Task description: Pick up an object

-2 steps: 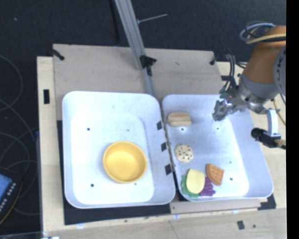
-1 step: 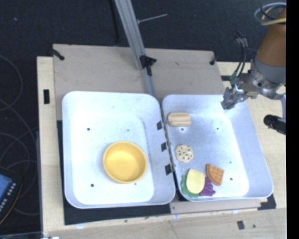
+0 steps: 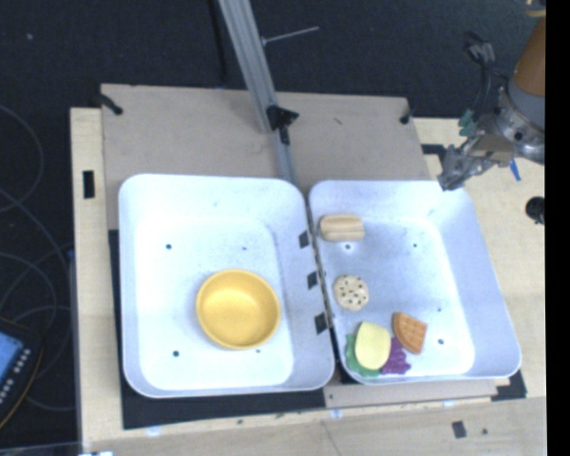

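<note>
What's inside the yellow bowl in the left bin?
Nothing visible: the round yellow plastic bowl sits upright in the left white bin, its smooth yellow inside showing with no object in it. The bin floor beneath the bowl is covered, so that can't be checked.

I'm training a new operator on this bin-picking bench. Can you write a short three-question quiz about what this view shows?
1. True or false: the yellow bowl lies in the same bin as the cookie.
2. Multiple choice: where is the gripper? A) above the yellow bowl B) near the far right corner of the right bin C) over the cookie
3. Fill in: the tan bread roll lies near the right bin's ____ wall, beside the divide between the bins.

Key:
1. False; the bowl is in the left bin, the cookie in the right one.
2. B
3. left
</note>
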Robot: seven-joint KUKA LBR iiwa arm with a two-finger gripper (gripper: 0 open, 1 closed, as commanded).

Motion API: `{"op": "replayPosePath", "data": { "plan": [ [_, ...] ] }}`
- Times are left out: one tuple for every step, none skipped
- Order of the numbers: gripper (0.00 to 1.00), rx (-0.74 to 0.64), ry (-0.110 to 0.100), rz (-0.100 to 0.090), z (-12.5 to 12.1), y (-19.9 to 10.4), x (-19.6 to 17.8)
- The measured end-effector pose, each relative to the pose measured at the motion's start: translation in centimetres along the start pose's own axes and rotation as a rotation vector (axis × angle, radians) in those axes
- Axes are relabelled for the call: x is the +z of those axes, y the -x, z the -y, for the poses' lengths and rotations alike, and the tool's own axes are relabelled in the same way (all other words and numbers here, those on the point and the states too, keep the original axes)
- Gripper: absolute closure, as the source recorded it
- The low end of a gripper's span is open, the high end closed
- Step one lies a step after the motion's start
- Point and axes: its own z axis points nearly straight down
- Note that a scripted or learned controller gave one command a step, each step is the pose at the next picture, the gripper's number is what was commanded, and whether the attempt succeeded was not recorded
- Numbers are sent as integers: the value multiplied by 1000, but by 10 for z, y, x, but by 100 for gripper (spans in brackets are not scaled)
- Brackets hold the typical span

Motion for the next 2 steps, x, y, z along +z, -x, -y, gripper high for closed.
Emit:
{"op": "replayPosePath", "data": {
  "plan": [
    [100,-2,-7,-2,1,-51,17],
    [100,-2,-8,-2,4,-100,33]
  ]
}}
